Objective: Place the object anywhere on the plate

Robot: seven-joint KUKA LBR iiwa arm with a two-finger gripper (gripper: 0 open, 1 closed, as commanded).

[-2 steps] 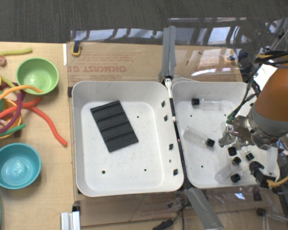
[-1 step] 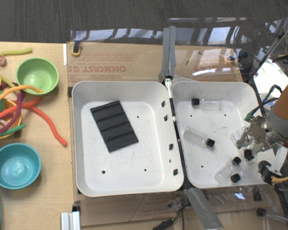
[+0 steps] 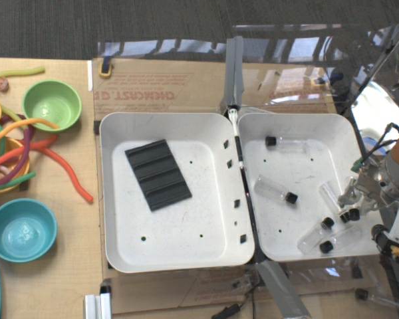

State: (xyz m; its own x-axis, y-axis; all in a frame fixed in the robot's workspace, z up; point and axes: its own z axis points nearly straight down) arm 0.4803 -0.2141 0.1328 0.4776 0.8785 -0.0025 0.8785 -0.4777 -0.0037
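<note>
1. Two white bins: left bin (image 3: pixel 113 178), right bin (image 3: pixel 266 238).
2. Black ribbed plate (image 3: pixel 157 174) lies flat in left bin.
3. Gripper (image 3: pixel 351 201) low at right bin's right edge; grip state unclear.
4. Clear black-capped tubes (image 3: pixel 277 191) scattered in right bin, apart from plate.

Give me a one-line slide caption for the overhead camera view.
Gripper low over clear black-capped vials in the right bin; black ridged plate lies in the left bin.
</note>
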